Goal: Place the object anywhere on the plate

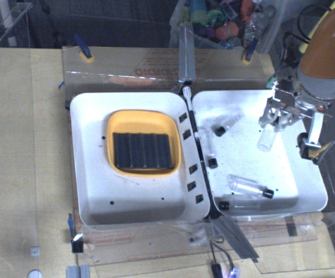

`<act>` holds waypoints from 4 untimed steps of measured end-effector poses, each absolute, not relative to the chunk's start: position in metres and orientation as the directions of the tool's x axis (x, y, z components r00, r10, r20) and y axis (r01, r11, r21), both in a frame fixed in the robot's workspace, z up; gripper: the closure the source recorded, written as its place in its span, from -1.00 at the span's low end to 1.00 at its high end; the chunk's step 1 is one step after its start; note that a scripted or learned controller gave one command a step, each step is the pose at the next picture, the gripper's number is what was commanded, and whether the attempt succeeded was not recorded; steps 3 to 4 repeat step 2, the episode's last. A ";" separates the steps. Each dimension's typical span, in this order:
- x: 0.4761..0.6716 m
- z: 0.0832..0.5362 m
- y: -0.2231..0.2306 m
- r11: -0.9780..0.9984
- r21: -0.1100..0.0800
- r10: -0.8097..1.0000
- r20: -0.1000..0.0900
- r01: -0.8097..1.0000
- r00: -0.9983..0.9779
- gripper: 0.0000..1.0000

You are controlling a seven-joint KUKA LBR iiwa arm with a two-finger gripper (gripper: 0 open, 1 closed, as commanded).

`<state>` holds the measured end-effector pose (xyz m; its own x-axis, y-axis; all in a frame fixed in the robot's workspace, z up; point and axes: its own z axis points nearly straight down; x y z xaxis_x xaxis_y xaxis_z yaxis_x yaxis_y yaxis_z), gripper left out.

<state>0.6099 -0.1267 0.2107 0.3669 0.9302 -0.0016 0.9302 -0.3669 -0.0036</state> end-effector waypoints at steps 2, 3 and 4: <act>0.658 0.205 -0.114 -0.148 0.003 0.989 -0.001 0.989 0.148 -1.00; 0.658 0.205 -0.114 -0.148 0.003 0.989 -0.001 0.989 0.148 -1.00; 0.658 0.205 -0.114 -0.148 0.003 0.989 -0.001 0.989 0.148 -1.00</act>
